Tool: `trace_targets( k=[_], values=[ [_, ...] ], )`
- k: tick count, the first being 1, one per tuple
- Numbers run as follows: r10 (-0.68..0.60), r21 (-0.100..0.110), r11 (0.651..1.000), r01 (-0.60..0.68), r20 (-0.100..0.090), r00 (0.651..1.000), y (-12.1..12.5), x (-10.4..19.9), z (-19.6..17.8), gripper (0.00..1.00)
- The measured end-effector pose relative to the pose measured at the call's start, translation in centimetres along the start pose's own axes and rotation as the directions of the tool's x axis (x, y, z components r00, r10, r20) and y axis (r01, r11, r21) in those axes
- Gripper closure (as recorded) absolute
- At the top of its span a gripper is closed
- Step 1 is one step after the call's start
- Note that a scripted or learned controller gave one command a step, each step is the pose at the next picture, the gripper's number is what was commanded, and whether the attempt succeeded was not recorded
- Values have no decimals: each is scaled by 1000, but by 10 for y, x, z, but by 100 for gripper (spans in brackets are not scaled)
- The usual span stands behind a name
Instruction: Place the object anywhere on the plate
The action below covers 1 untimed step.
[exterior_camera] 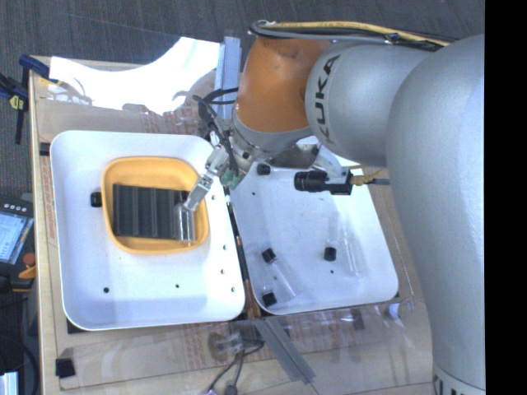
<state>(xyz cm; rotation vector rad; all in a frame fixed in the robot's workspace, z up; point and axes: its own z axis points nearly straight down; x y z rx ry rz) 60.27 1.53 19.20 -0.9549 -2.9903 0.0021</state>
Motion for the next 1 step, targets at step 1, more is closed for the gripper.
trace_targets(
  k=[1],
  values=[
    [-51, -2, 999, 51, 4, 999, 8, -40, -23, 0]
  ],
)
